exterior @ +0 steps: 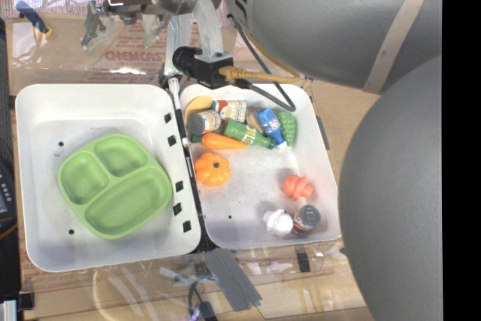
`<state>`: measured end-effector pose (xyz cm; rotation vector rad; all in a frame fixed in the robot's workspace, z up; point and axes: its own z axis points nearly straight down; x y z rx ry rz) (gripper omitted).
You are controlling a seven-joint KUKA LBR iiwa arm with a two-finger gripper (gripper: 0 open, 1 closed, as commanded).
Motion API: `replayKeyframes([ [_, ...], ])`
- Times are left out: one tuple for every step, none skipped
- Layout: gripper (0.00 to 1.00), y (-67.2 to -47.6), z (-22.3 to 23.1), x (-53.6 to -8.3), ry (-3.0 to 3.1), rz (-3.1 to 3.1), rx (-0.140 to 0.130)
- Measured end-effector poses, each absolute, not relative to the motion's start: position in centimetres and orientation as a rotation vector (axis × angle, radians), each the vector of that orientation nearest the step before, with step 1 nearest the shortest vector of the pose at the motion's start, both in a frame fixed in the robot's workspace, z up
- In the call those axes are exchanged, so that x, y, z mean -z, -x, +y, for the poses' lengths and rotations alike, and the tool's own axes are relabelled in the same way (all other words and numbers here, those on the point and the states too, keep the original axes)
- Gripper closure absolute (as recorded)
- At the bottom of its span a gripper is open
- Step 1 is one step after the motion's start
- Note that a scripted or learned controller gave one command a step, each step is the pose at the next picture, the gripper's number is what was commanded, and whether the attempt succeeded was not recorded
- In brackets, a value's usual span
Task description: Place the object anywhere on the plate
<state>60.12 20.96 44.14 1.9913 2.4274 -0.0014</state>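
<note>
Up at upper left of frame, jaws (122, 30) spread open, holding nothing, hovering beyond left bin (37, 116) with green plate (114, 185).

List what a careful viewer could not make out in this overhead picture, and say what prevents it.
- Tool, camera view: blurred near the top edge, so its opening is unreadable.
- Right bin: its far right side is covered by the grey arm.
- Labels on the can and packets: too small to read.
</note>
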Motion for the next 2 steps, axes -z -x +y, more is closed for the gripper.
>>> replayKeyframes([
  [0.00,-62.6,21.2,-39.9,-2.424,2.001,0.012],
  [0.00,-65.6,21.8,-38.4,-2.905,1.193,0.003],
])
